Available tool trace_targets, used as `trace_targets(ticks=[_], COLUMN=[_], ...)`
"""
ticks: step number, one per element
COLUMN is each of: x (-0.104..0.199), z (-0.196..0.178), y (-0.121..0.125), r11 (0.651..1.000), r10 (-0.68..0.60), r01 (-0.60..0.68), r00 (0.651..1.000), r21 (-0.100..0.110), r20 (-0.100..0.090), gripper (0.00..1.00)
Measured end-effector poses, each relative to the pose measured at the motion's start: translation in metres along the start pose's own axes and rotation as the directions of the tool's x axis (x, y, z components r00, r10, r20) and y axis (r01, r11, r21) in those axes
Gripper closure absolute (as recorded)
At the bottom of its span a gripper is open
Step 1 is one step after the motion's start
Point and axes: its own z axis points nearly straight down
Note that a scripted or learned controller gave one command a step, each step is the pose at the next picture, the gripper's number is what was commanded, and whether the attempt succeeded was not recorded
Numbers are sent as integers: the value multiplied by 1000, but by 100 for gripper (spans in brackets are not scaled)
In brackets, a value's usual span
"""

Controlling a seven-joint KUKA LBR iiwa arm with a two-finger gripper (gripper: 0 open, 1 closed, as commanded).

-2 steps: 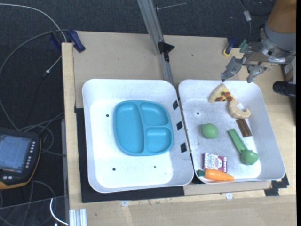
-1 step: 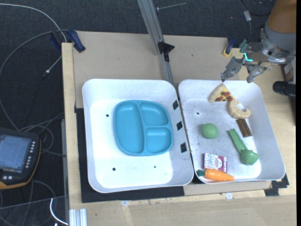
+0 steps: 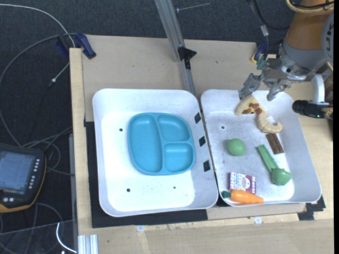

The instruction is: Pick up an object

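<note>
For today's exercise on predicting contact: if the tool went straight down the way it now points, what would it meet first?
Most likely the tan, wedge-shaped toy pizza slice at the far end of the right white bin. The open tool hangs right above it, though its height is hard to judge from this slanted view.

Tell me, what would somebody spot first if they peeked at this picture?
Probably the bright blue divided plate, sitting alone in the left bin. Next, the toy food in the right bin: a green ball, a green scoop and an orange carrot. The end effector hangs open just above a pizza slice at that bin's far end.
</note>
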Motion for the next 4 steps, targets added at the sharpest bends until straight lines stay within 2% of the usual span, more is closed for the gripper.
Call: trace_targets(ticks=[1, 2, 3, 4], x=[-7, -1, -1, 9], z=[58, 107, 92, 35], y=[-6, 3, 4, 7], r11=[1000, 1000, 1000, 1000], r10=[2, 0, 0, 0], r01=[-2, 0, 0, 0], r00=[1000, 1000, 1000, 1000], r21=[2, 0, -6, -12], r20=[0, 0, -1, 1], gripper=[0, 0, 100, 100])
